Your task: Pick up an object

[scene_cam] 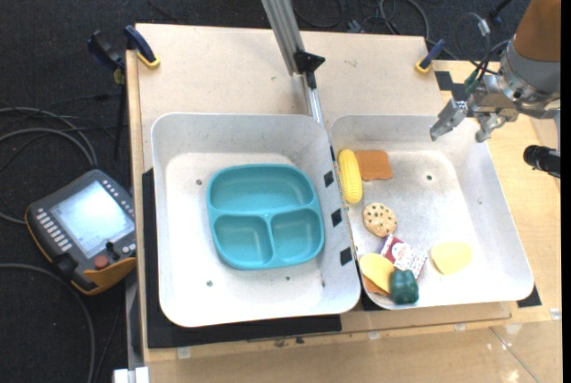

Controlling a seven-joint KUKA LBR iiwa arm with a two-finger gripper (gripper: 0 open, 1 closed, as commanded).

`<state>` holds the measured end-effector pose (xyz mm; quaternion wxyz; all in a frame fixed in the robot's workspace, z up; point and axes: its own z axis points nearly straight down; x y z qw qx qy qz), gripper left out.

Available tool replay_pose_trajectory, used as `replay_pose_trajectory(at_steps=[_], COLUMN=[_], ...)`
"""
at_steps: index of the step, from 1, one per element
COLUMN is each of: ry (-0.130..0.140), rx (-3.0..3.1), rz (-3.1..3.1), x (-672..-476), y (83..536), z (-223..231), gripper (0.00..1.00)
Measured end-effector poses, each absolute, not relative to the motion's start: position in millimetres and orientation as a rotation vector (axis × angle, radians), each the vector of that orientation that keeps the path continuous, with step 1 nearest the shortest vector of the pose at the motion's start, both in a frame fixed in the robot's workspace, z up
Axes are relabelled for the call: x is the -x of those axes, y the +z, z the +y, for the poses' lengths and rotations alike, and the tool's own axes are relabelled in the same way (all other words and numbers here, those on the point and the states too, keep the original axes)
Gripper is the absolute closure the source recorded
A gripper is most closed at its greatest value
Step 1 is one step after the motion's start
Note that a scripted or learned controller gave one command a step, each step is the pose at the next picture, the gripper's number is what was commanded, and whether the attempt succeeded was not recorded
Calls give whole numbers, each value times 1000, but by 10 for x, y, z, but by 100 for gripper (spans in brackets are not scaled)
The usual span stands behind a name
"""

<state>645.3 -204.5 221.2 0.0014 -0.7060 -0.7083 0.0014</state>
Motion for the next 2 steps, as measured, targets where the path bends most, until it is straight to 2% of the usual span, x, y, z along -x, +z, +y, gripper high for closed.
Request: replay_pose_trajectory(at_steps=[2], ry=[5], rx=[2215], rz=[-2221], x=[-6367], y=[1135], z=[-1894], gripper=[0])
